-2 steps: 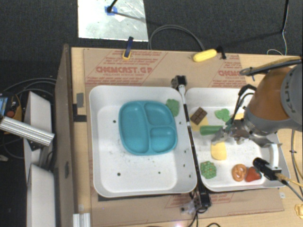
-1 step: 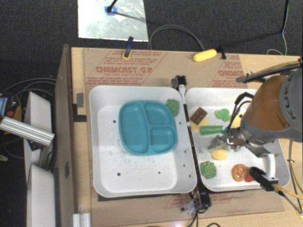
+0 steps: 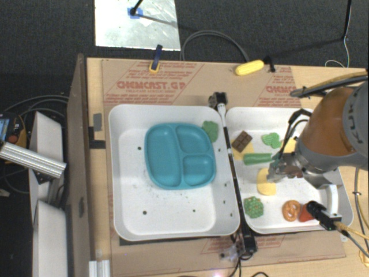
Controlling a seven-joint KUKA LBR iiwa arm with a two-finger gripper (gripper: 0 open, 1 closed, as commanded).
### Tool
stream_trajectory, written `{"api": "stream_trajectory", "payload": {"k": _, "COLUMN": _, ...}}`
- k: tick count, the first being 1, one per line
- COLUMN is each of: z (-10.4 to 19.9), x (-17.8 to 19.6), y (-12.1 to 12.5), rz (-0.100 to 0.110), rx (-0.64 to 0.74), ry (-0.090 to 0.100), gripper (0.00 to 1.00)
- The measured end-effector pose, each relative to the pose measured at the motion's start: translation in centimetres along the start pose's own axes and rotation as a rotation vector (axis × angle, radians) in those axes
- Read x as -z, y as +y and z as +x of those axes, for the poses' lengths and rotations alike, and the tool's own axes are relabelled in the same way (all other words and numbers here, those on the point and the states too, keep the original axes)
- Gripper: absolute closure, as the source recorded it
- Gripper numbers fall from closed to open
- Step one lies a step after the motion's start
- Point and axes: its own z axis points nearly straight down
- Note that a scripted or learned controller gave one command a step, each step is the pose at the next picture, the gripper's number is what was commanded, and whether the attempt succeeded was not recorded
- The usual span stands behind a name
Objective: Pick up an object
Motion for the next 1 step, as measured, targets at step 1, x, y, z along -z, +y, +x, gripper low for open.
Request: {"api": "stream_trajectory", "payload": {"k": 1, "z": 0.01, "x": -0.04, "y": -0.02, "rz": 0.001, "rx": 0.0, "ry": 0.0, "gripper": 0.0}}
